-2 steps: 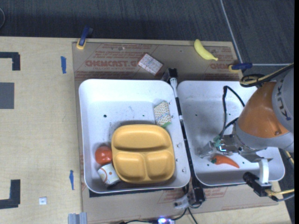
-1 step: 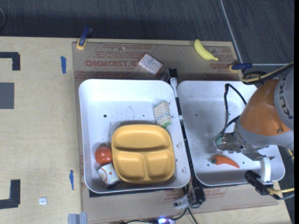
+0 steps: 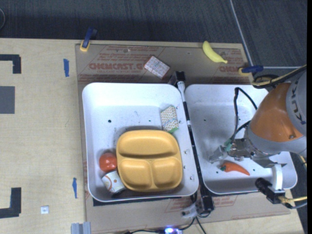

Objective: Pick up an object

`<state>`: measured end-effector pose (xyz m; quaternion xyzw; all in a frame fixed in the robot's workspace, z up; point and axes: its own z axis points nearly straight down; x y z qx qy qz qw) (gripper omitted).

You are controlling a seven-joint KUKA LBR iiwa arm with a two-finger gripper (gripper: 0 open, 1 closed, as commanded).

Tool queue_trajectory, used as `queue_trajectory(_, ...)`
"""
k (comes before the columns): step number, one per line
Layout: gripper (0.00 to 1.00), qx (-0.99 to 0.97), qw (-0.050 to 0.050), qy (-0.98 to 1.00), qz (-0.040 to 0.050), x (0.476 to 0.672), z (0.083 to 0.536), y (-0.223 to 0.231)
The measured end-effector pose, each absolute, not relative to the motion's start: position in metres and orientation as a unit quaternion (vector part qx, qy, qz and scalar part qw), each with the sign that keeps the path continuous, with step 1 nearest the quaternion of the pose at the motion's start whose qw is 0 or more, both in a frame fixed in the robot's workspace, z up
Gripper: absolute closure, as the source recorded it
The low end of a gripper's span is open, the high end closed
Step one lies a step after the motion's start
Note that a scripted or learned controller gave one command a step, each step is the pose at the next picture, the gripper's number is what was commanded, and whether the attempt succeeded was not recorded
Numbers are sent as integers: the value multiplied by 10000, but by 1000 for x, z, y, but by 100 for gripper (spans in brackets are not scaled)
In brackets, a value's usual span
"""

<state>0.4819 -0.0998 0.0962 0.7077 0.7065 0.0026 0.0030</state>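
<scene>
Looks like the gripper (image 3: 222, 153) is lining up on the carrot (image 3: 236, 168) (right bin (image 3: 209, 106)); can't tell its grip state, it's needing to drop lower.

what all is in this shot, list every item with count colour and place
white bins: 2, side by side on bench
divided tray: 1, yellow, upside down in left bin
ball: 1, red-orange, left bin, by tray
small cup: 1, white and orange, left bin front
patterned packet: 1, pale, left bin rear
carrot: 1, orange, right bin
banana: 1, yellow, board behind bins
patterned block: 1, pale, board behind bins
clamps: 2, blue, rear corners
arm: 1, grey and orange, over right bin
hand: 1, just above carrot
</scene>
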Motion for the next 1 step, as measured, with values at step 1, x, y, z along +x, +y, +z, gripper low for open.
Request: queue_trajectory(1, 0, 7074, 8, 7068, 7, 480, 86, -95)
